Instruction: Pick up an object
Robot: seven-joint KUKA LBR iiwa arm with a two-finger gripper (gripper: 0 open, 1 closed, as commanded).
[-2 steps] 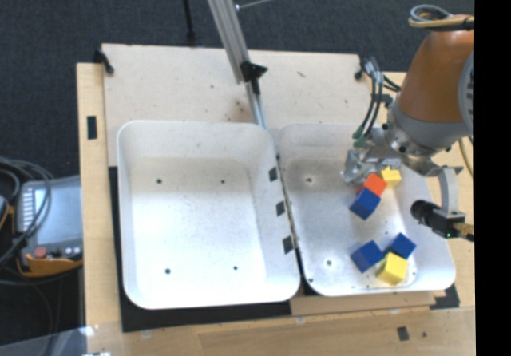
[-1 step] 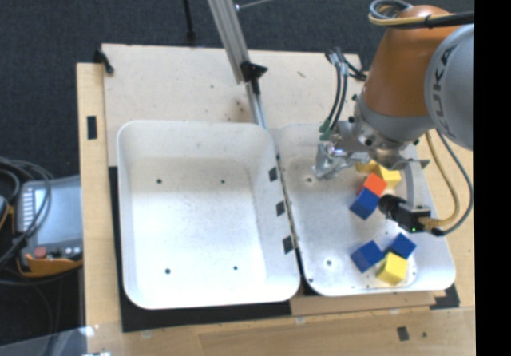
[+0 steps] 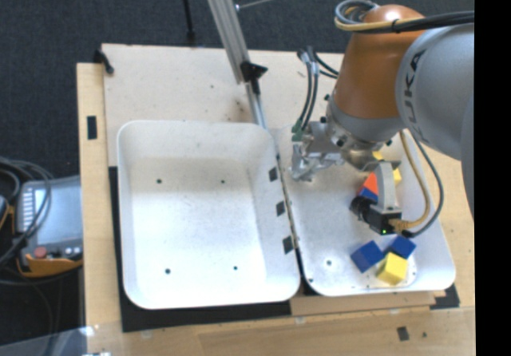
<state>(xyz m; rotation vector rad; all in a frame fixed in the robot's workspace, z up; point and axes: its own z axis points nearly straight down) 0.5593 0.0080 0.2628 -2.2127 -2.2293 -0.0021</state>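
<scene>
Two shallow white bins are sitting side by side on the bench, and every loose object is lying in the right bin; the left bin is showing bare floor. Near the right bin's front corner, a blue block, a yellow block and a second blue block are clustering together, touching or nearly so. An orange piece is peeking out farther back, partly covered by the arm's hardware. The gripper is hovering over the right bin's back left area, beside the wall the bins share and well apart from the blocks. How far its pincer is spread cannot be made out from this angle, and nothing is visibly caught in it. Judging by this, the grasp is not yet made, and the arm is needing to travel toward the front cluster.
</scene>
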